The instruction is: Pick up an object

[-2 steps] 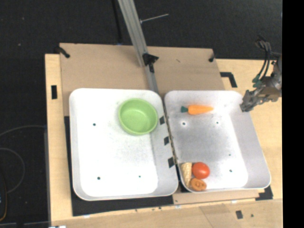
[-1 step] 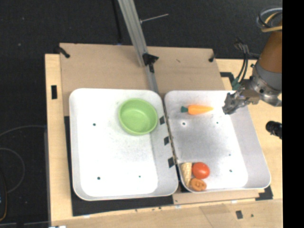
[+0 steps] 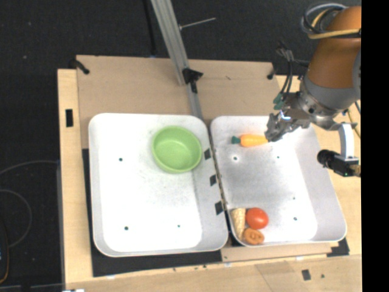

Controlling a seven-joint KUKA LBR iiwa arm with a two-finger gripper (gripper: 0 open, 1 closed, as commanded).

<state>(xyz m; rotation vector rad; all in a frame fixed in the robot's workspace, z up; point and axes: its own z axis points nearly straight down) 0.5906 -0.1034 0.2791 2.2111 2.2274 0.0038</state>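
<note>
An orange carrot with a green end (image 3: 251, 140) lies near the back of the right bin (image 3: 307, 181). My gripper (image 3: 275, 130) hangs just to the carrot's right, its tip close to the carrot's orange end. A red tomato (image 3: 257, 217), a beige cone-shaped piece (image 3: 238, 218) and a small orange piece (image 3: 253, 236) sit together in the right bin's front left corner. A green bowl (image 3: 177, 149) rests upright in the left bin (image 3: 121, 193), near its back right.
A slanted metal pole (image 3: 173, 38) rises behind the bins, its foot near the gap between them. The grey arm with its orange band (image 3: 334, 59) comes in over the right bin's back right corner. Black clips (image 3: 213, 178) line the divide between the bins.
</note>
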